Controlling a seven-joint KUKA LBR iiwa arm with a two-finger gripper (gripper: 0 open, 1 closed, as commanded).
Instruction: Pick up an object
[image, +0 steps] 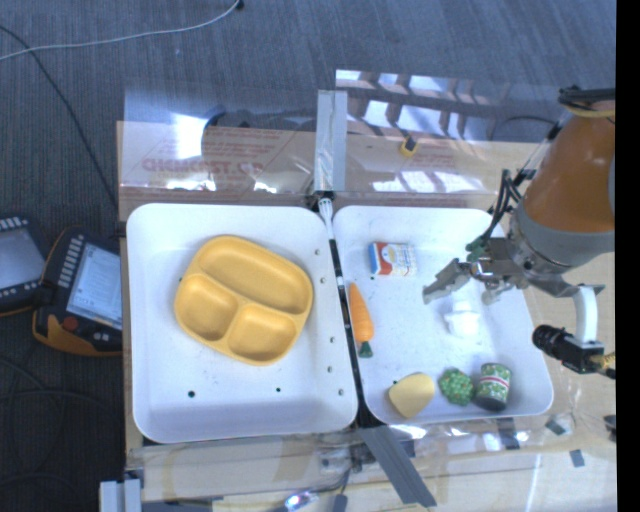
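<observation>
My gripper (460, 292) hangs over the middle of the right bin (520, 400), open, with nothing between its fingers. A small white object (462, 322) lies just below it on the bin floor. A small white, orange and blue carton (391, 259) is to the gripper's left. An orange carrot (359, 315) lies along the bin's left wall. At the front stand a yellow lemon-like piece (411, 393), a green bumpy vegetable (456, 386) and a small dark can with a green label (492, 385).
The left bin (160, 400) holds a yellow divided plate (243, 297). The grey and orange arm (570, 190) comes in over the right bin's right edge. A handheld controller (80, 295) lies on the floor to the left.
</observation>
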